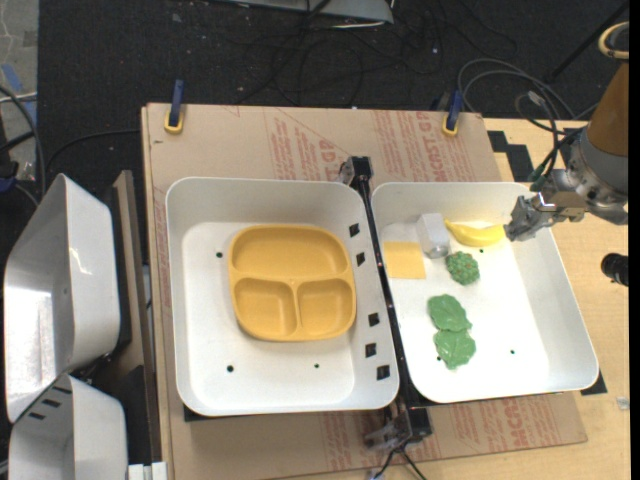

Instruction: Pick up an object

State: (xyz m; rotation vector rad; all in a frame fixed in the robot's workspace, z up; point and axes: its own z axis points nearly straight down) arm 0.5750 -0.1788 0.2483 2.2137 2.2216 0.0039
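So the pincer [522, 218] sat low over the right shallow white plastic bin [560, 308], just right of the yellow banana-shaped toy [474, 233]. Honestly couldn't tell how wide it was open, and nothing was visibly held. Also in that bin: a flat pale yellow square [404, 261], a small whitish block [433, 233], a bumpy green broccoli-like piece [462, 267] and two flat green leafy pieces [451, 329]. The left bin [190, 298] held a yellow three-compartment plastic tray [293, 280].
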